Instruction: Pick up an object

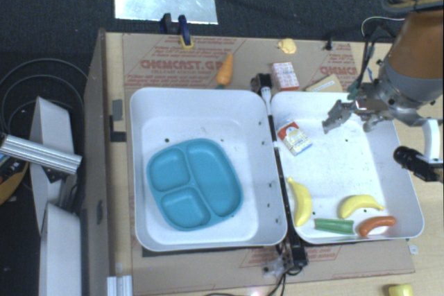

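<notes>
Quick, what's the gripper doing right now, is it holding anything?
Gripper: above the right bin, nothing seen in its grasp; whether it is open or closed cannot be told.

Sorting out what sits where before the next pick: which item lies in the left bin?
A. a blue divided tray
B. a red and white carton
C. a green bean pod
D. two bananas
A: the blue divided tray lies in the left bin, while the bananas, carton and green pod lie in the right bin.
</notes>
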{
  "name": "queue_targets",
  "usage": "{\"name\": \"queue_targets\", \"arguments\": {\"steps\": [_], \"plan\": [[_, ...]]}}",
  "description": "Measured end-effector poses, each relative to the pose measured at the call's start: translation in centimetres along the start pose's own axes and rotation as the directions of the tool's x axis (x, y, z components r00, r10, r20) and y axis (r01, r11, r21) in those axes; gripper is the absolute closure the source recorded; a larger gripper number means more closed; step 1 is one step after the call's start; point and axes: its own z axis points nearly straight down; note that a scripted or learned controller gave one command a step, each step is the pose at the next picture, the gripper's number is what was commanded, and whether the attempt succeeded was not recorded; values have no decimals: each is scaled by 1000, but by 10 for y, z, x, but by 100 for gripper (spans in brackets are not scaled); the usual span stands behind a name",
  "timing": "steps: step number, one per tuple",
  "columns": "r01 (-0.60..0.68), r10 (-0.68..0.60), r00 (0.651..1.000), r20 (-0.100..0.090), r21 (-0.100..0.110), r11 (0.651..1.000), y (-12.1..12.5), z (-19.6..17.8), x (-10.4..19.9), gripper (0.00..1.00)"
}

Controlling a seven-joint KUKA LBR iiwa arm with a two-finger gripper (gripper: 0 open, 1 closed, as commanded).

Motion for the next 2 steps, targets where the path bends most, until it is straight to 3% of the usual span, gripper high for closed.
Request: {"name": "queue_targets", "arguments": {"steps": [1, 2], "plan": [[-5, 5, 1000, -2, 10, 1000, -71, 60, -7, 0], [2, -2, 1000, -1, 8, 1000, -9, 176, -4, 0]]}}
